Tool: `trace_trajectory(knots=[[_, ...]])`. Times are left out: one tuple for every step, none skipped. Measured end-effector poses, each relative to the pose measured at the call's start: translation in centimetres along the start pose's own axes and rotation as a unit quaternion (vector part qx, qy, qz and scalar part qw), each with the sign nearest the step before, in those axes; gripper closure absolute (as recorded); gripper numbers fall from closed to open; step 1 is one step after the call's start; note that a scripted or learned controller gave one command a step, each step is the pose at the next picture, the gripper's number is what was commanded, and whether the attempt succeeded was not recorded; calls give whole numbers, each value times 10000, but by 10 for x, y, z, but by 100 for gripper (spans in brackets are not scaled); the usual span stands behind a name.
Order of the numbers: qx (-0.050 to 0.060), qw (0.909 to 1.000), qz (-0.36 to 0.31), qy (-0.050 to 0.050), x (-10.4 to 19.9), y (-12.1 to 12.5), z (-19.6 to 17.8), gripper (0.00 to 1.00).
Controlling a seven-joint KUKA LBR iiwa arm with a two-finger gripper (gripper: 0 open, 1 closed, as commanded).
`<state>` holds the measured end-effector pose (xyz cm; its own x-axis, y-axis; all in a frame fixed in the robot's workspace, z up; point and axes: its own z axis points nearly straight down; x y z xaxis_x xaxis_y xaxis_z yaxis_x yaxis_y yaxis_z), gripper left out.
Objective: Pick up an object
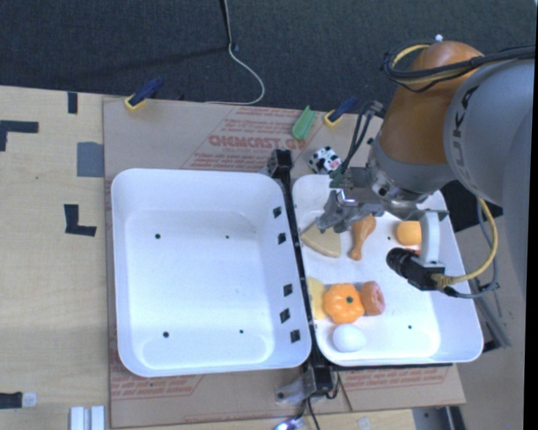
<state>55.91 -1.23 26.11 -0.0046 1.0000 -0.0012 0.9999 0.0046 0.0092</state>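
Over the right bin's (462,353) far-left corner the tool (338,212) hangs by the cheese wedge (324,242) and drumstick (361,235) — probably lining up a grab — can't tell its state.

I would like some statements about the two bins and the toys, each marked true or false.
1. The toys lie in the right bin. True.
2. The tool hovers above the left bin. False: it is over the right bin, near the drumstick.
3. The pumpkin lies beside the egg. True.
4. The egg is black. False: it is white.
5. The arm carries an orange band. True.
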Motion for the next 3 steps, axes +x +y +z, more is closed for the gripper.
trace_trajectory(knots=[[-20, 10000, -13, 0, 36, 110, -68, 100], [56, 10000, 45, -10, -25, 109, -52, 100], [70, 10000, 66, -19, -119, 107, -19, 100]])
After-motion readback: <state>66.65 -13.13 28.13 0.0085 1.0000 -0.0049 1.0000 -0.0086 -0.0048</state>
